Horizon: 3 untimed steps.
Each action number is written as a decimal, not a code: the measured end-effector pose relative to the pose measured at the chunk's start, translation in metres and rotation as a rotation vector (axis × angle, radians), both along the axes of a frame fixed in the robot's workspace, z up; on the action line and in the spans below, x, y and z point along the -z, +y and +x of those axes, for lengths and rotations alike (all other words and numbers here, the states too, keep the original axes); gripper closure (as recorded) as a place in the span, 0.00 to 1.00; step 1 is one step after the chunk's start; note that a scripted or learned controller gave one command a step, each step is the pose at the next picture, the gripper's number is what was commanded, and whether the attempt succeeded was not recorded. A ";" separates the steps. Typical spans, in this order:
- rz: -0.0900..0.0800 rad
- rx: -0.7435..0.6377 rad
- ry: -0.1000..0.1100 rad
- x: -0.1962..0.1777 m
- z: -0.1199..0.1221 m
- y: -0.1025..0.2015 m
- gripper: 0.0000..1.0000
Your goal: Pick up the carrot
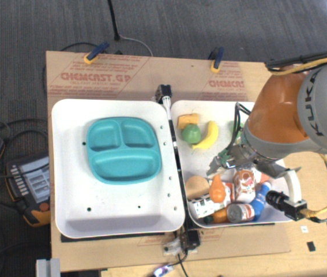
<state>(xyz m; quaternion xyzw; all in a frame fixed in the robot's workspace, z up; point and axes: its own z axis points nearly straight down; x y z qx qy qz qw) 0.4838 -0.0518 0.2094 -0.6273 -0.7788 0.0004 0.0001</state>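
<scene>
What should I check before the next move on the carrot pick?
1. Carrot located in the right bin: ok.
2. Claw above that bin: ok.
3. Carrot held by the claw: cannot tell.
4. Clutter around the carrot: not ok, a can and a bread roll crowd it.
5. Banana and green fruit away from the carrot: ok.

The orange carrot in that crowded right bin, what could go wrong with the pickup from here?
1. The orange carrot lies packed against a red-and-white can and a tan rounded item, so the pincer may catch a neighbour instead.
2. Other orange things sit nearby, such as the orange block beside the green ball, so the wrong one might be picked.
3. The grey and orange arm hides part of the white right bin, so a miss may go unseen.
</scene>
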 end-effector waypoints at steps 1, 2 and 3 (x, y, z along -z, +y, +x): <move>0.001 -0.508 0.001 0.025 0.009 0.084 1.00; -0.001 -0.101 0.000 -0.040 0.011 0.083 1.00; -0.001 -0.101 0.000 -0.040 0.011 0.083 0.00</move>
